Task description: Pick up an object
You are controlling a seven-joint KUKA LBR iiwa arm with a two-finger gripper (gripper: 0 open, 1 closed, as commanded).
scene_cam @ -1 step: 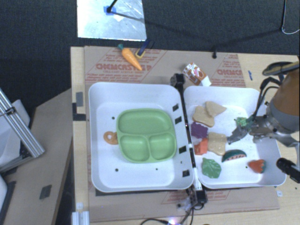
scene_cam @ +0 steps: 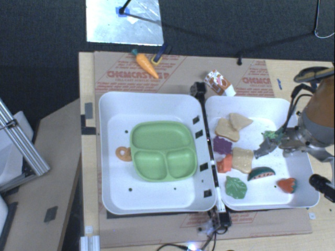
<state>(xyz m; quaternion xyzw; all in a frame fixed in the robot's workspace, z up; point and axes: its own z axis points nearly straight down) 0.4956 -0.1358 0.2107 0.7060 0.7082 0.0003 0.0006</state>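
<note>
Gripper (scene_cam: 264, 146) sits at the right bin's (scene_cam: 272, 203) 3 o'clock; can't tell its state. The watermelon (scene_cam: 260, 173) looks light, stiff; pinch across the rind.

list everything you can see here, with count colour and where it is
bins: 2, white, side by side on the bench
divided plate: 1, light green, middle of the left bin
ring: 1, orange, left bin, just left of the plate
bread pieces: 3, tan, right bin, two at the top and one at centre
purple piece: 1, right bin, left side
small block: 1, orange-red, below the purple piece
leaf: 1, green, right bin, bottom left
watermelon slice: 1, green and red, right bin, lower middle
strawberry: 1, red, right bin, bottom right
carrot: 1, orange, on the cardboard behind the bins
packet: 1, white and red, behind the right bin
arm: 1, over the right bin
gripper: 1, low over the right bin's middle
</note>
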